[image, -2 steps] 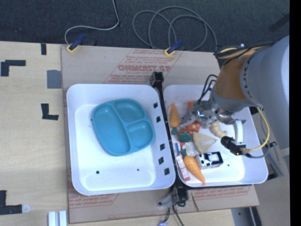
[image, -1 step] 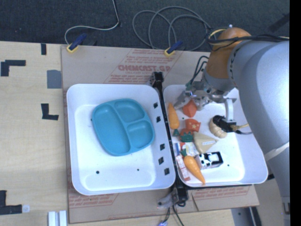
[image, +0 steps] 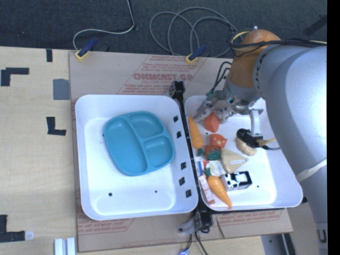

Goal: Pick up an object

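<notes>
Claw (image: pixel 215 110) low over red toy food (image: pixel 212 122) at right bin's (image: pixel 265 195) far end; finger state unclear. Judging light, rigid, smooth plastic: grip across its middle.

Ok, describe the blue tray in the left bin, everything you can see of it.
The blue tray is a light blue divided plate, plastic by its look, with rounded corners and three compartments: one large and two smaller. It lies flat and face up on the floor of the left bin, turned at a slant to the bin's walls, toward the upper middle. No food lies in its compartments. Nothing touches it but the bin floor; the claw is over the right bin, well apart.
</notes>
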Robot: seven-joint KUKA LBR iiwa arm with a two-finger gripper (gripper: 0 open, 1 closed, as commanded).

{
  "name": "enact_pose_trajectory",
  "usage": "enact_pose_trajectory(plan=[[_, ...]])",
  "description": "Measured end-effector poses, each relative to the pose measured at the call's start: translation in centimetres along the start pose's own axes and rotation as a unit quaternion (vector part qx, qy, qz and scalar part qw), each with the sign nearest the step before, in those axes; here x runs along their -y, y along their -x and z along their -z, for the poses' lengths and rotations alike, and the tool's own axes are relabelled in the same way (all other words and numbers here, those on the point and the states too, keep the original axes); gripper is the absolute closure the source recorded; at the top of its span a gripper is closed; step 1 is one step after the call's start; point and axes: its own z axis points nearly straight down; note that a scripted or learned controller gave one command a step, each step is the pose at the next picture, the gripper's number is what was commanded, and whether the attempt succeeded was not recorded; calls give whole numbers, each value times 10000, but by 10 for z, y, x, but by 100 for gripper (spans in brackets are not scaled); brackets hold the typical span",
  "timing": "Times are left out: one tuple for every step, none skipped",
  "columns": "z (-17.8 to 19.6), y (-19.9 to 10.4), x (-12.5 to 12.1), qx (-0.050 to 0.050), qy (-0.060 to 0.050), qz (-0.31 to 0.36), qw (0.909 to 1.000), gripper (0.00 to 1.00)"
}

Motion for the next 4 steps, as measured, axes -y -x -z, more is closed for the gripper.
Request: enact_pose_trajectory(plan=[[0, -2, 0, -7, 2, 1, 10000, 0], [0, -6, 0, 8, 3, -6, 10000, 0], [1, -6, 36, -12, 11, -1, 10000, 0], [0, 4, -1, -29, 11, 10, 10000, 0]])
